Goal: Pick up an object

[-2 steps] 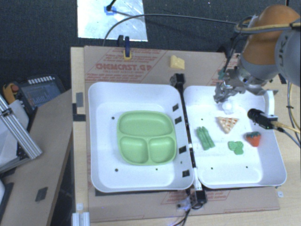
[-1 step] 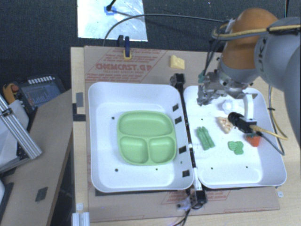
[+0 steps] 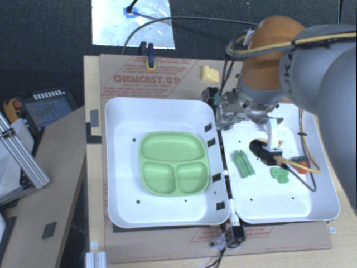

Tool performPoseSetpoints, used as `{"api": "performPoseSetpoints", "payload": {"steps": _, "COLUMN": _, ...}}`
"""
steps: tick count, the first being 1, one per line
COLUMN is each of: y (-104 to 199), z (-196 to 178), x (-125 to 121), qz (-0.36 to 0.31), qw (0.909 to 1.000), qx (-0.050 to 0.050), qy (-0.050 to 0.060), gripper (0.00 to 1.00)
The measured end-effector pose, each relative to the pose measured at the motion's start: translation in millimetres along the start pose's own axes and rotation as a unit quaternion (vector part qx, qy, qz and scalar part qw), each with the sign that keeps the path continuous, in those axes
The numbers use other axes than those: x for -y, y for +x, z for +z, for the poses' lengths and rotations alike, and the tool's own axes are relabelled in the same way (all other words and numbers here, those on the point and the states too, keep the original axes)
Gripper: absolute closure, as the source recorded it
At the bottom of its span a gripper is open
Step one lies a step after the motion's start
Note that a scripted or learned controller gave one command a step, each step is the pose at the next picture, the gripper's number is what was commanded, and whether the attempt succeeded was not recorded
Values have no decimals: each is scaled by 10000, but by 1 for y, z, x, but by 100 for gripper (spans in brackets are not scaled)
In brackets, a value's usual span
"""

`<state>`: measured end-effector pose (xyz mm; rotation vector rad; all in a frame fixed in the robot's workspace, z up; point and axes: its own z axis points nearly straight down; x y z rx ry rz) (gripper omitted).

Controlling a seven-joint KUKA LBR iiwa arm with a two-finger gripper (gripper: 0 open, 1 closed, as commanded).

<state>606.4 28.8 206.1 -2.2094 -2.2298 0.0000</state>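
Robotics lab: arm [image 3: 323, 66], twin white bins [image 3: 110, 166], aluminium rail [image 3: 25, 162], loose cables [image 3: 184, 20].

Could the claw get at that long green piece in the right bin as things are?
Probably yes. The long green piece lies uncovered on the right bin floor, with bare space around it, and the claw hangs close by.

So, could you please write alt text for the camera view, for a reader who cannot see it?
A grey robot arm reaches from the right over the right white bin, which holds a ridged green piece and a smaller green piece. The left white bin holds a green divided tray.
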Motion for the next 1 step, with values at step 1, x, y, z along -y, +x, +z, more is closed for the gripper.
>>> {"api": "performPoseSetpoints", "payload": {"steps": 1, "y": 61, "z": -10, "x": 4, "qz": -8, "qw": 10000, "qx": -4, "qy": -18, "gripper": 100}}
